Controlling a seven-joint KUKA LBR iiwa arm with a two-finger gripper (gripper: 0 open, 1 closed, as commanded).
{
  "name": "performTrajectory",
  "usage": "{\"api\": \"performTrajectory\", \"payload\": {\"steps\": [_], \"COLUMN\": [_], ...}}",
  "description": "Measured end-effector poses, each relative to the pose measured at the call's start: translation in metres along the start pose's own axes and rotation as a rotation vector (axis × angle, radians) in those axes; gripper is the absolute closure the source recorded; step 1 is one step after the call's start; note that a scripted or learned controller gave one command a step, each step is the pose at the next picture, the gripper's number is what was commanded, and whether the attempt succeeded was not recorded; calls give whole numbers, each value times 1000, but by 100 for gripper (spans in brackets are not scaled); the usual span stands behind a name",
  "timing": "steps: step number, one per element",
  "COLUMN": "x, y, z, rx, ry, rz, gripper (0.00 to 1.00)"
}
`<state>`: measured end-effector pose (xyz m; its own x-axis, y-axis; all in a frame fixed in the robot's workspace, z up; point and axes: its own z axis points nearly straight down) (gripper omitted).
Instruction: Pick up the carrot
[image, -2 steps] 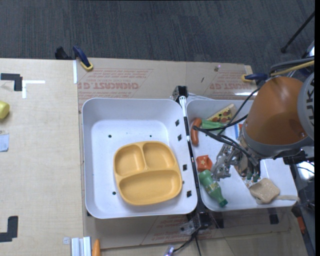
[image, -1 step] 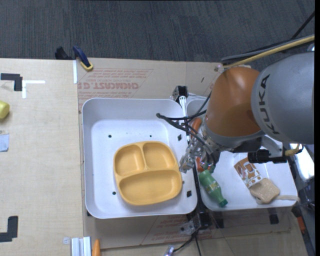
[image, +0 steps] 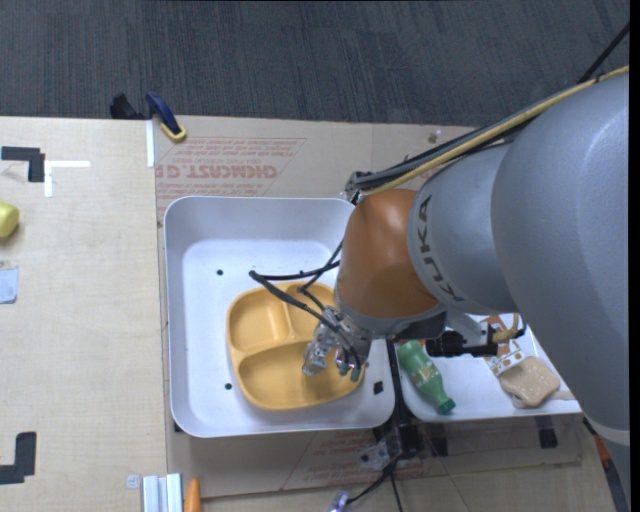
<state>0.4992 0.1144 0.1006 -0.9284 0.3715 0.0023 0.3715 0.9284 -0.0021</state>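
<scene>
Whether the jaws are apart or together cannot be told. They are held low over the right side of a yellow divided plate, which is set in the left bin. In the right bin a green bottle and a tan piece of bread are laid.

The carrot's place cannot be told; it may be hidden beneath the arm. A small orange thing at the worktop's lower edge is too small to be named.

A carrot is judged to be light, stiff and smooth-skinned, and its taper may let it slip toward the thin end. A grip across the thicker middle, square to its length, is advised.
</scene>
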Motion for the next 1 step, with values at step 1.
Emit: {"api": "performTrajectory", "payload": {"steps": [1], "x": [-1], "y": [0], "z": [-9], "rx": [1], "ry": [-2], "rz": [-2], "gripper": [100]}}
